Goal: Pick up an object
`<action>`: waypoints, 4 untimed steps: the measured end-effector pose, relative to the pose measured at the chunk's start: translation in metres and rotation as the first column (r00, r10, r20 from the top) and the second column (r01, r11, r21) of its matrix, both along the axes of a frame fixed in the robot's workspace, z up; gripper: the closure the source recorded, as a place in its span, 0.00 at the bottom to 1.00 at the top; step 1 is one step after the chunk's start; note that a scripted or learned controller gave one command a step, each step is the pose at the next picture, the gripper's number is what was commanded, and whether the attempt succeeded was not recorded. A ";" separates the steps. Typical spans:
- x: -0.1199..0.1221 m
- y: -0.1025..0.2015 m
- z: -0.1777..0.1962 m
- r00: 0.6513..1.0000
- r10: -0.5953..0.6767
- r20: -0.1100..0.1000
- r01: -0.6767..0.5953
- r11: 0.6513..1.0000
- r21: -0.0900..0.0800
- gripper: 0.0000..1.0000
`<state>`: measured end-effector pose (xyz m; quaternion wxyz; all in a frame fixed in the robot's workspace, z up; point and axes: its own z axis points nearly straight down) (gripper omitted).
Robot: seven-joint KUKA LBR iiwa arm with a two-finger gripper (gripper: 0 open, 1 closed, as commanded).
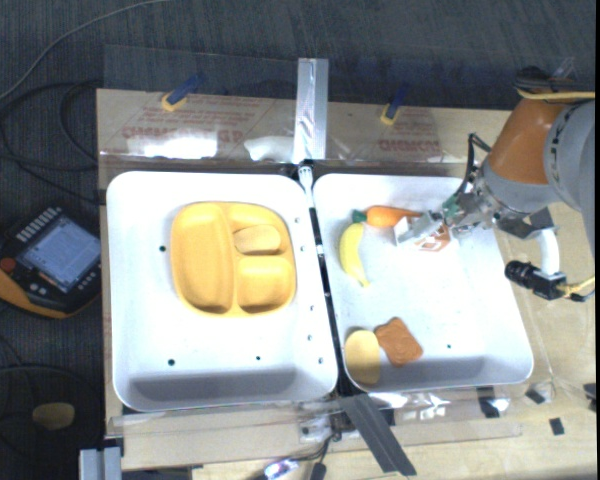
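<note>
The gripper [423, 230] is low in the upper part of the right bin [480, 363], just beside the right end of the carrot [388, 215], but I cannot tell how it is set. A banana [352, 254] lies just left of the carrot, and 2 more items, a round yellow piece [362, 355] and a brown toast-like piece [398, 341], lie near the front wall. The left bin [140, 358] holds a yellow divided tray [208, 260].

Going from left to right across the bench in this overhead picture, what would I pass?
Handheld controller → left bin with yellow tray → banana → carrot → gripper → orange-banded arm.
</note>
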<state>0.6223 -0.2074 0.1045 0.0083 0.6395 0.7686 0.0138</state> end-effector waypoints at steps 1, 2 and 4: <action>0.054 0.002 0.001 0.991 -0.125 -0.046 0.126 0.992 0.015 0.00; 0.047 -0.015 0.054 0.999 0.036 -0.030 -0.036 0.999 -0.015 0.00; -0.021 -0.008 -0.002 0.998 0.056 -0.025 -0.056 0.998 -0.006 1.00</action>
